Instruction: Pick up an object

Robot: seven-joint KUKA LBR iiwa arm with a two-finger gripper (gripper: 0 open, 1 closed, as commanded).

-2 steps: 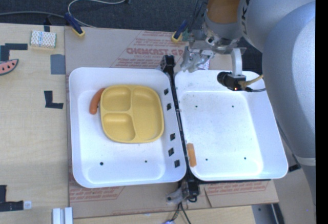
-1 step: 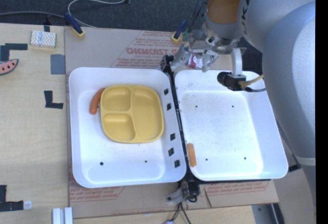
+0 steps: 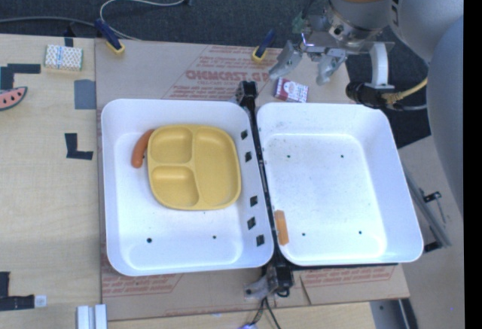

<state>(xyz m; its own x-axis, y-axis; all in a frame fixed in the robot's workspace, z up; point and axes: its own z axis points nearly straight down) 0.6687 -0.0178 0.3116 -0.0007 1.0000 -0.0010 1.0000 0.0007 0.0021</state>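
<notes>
Approach step, nothing grasped yet. Gripper hangs above the far edge of the right bin, outside it, over the cardboard, fingers spread with nothing between them. A small red-and-white packet lies on the cardboard just below the fingers, just beside the bin's far rim, but it's outside both bins. Pickable things: a small orange piece at the near-left wall of the right bin, lying flat and pressed against the rim; a yellow tray with three compartments sitting flat in the left bin; an orange sausage-like piece touching the tray's left edge. Likely next move: travel in over a bin, line up over one item, descend open, close. The orange piece in the right bin is nearest by bin but well apart from the gripper, and its spot against the wall leaves little finger room, so a miss looks likely. Tray is wide and shallow, probably only graspable by its rim. Sausage piece is narrow, rounded, may roll; tray crowds one side.
</notes>
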